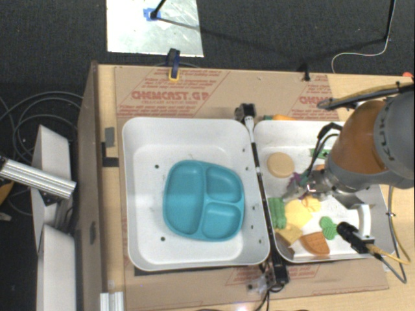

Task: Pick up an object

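Observation:
My gripper [303, 188] reaches down into the right bin [295, 129], just above a heap of toy food. Under and beside it lie a yellow piece [295, 214], a green piece [277, 211] at the bin's left wall, a small green piece [327, 227] and an orange-brown piece [314, 243] near the front. A round tan disc [281, 164] lies to the gripper's upper left. The arm's wrist hides how the fingers stand.
The left bin [139, 173] holds a blue divided plate [204, 199]. A black clip [247, 113] sits at the back between the bins. An orange piece [283, 117] peeks at the right bin's back rim. Cardboard [175, 92] lines the bench.

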Controlling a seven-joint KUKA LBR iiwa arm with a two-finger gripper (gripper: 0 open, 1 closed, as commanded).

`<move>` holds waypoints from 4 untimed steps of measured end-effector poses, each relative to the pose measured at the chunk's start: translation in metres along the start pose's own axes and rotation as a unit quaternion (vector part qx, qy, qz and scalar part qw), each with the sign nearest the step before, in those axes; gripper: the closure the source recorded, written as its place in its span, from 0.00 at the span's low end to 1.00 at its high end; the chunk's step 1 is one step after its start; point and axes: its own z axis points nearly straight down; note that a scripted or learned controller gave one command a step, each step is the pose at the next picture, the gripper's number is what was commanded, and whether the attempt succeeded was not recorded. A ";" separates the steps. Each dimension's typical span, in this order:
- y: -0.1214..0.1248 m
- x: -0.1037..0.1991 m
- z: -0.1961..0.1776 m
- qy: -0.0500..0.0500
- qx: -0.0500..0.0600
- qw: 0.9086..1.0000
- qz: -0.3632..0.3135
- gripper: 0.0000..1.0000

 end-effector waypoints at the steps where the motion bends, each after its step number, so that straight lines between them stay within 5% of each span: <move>1: 0.067 -0.025 0.001 0.000 -0.001 1.000 -0.001 0.00; 2: 0.042 -0.021 0.002 0.001 0.003 1.000 0.001 0.00; 3: -0.024 -0.027 0.002 0.002 0.005 1.000 0.003 0.00; 4: 0.077 -0.020 0.001 0.001 -0.002 1.000 -0.002 0.00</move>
